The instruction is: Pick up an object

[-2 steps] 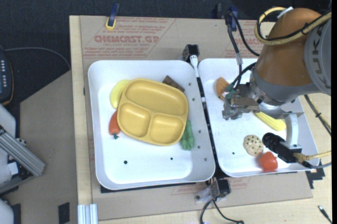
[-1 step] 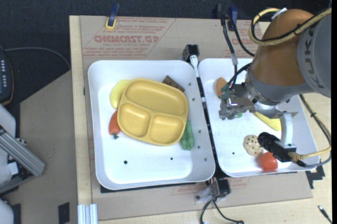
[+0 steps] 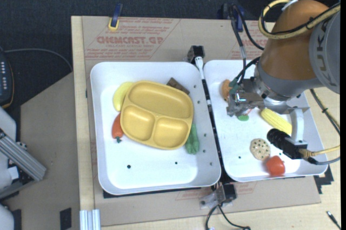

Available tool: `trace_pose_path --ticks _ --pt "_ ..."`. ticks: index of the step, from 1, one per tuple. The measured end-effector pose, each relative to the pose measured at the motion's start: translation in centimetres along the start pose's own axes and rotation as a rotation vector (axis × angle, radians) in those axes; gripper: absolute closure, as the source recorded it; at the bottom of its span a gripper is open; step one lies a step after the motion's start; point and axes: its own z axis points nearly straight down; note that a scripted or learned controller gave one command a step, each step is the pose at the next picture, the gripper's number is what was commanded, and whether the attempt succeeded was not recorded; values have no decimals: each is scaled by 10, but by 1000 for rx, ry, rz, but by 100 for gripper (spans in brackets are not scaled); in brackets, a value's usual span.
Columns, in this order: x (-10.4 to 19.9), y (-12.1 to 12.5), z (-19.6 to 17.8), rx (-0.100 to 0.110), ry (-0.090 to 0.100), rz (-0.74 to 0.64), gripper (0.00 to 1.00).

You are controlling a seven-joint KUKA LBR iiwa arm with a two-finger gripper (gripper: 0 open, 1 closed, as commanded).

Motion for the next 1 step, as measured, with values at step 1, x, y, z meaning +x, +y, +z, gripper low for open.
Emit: trace_pose_path --ticks 1 --pt "-7 -1 2 3 0 2 100"
